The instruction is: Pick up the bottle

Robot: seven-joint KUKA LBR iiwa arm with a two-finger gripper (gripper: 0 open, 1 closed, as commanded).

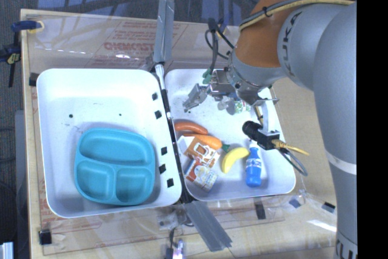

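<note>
On a clear-sheeted bench (91, 39) over dark floor sit two shallow white bins. Left bin (54, 94) holds a glossy turquoise compartment tray (114, 165). Right bin (285, 182) holds the blue bottle (254, 168), lying near its front right corner, just beside a yellow banana (233, 158), carrots (195, 130) and a printed carton (201, 165). Gripper (193, 100) hangs near the bin's rear; whether it is clenched, I cannot tell.
</note>
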